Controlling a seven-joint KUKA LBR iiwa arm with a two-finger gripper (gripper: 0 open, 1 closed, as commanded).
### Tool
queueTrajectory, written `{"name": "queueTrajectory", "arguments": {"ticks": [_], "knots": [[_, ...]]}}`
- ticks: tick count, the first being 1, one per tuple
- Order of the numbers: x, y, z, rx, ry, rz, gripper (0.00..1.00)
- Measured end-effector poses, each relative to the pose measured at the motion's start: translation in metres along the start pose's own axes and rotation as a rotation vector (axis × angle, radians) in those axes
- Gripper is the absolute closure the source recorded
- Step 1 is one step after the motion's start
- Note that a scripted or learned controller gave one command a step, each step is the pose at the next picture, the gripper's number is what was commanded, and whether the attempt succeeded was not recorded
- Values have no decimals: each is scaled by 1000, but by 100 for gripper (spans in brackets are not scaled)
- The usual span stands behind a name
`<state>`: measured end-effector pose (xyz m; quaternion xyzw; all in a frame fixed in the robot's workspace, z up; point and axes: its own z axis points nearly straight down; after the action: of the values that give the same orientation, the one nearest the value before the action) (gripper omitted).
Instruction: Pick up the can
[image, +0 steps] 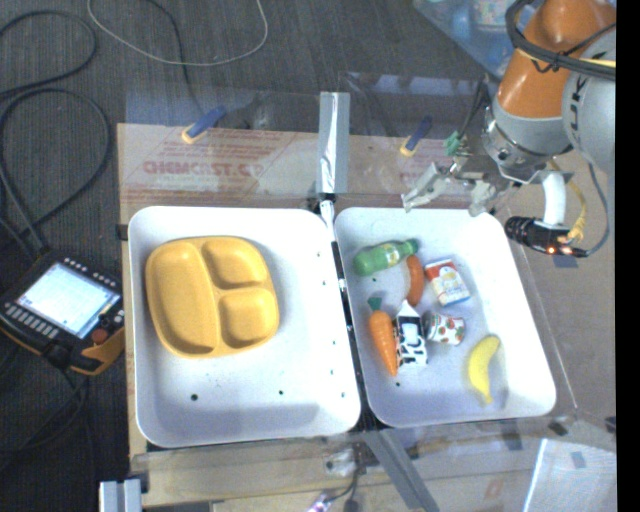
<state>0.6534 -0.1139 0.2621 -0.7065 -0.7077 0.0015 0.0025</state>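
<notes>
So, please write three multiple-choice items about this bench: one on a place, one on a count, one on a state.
1. Where does the yellow plastic divided tray lie?
A. left white bin
B. right white bin
C. on the floor

2. How many orange carrots are in the right white bin?
A. one
B. two
C. four

3. How are the fingers of the gripper?
A. closed on the small can
B. spread open, holding nothing
C. pressed into the banana

Key: 1 A, the tray sits in the left white bin. 2 B, two carrots lie there. 3 B, the fingers stand apart above the bin's far rim.
</notes>
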Motion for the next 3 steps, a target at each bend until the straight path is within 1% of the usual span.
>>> {"name": "queueTrajectory", "arguments": {"ticks": [1,2,3], "knots": [[24,-64,51,1,-1,-153,0],[18,-160,48,0,0,-258,0],[19,-159,42,4,3,-257,100]]}}
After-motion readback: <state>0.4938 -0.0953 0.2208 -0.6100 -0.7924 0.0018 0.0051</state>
